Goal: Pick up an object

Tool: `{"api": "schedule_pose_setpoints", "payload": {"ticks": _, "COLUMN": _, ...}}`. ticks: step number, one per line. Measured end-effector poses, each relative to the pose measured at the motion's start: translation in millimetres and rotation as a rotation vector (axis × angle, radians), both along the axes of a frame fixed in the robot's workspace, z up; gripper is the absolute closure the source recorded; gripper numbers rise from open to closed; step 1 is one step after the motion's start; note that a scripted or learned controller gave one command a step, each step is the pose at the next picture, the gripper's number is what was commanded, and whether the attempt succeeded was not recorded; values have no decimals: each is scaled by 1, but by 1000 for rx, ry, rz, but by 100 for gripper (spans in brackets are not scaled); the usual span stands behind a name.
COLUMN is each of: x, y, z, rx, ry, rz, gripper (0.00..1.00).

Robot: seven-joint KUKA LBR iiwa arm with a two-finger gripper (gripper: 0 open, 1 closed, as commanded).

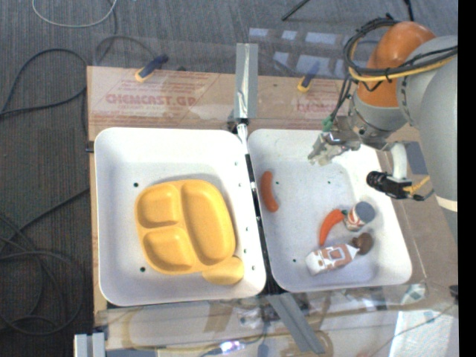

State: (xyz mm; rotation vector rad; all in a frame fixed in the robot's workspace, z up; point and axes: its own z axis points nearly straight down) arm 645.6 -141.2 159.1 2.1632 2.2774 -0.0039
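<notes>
Hand hangs over the top edge of the right bin, small and blurred, nothing seen between the fingers; cannot tell if released or clenched. Likely targets sit in that bin: sausage alone near the left wall, carrot and small toys clustered lower right. The sausage looks light, smooth, maybe rubbery and slippery; best pinched across its narrow middle. Yellow tray lies in the left bin.
</notes>
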Motion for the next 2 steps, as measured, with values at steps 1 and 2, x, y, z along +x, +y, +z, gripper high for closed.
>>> {"api": "schedule_pose_setpoints", "payload": {"ticks": 1, "x": 0, "y": 0, "z": 0, "rx": -1, "ry": 1, "rz": -1, "gripper": 0}}
{"api": "schedule_pose_setpoints", "payload": {"ticks": 2, "x": -67, "y": -42, "z": -70, "rx": 0, "ry": -9, "rz": -206, "gripper": 0}}
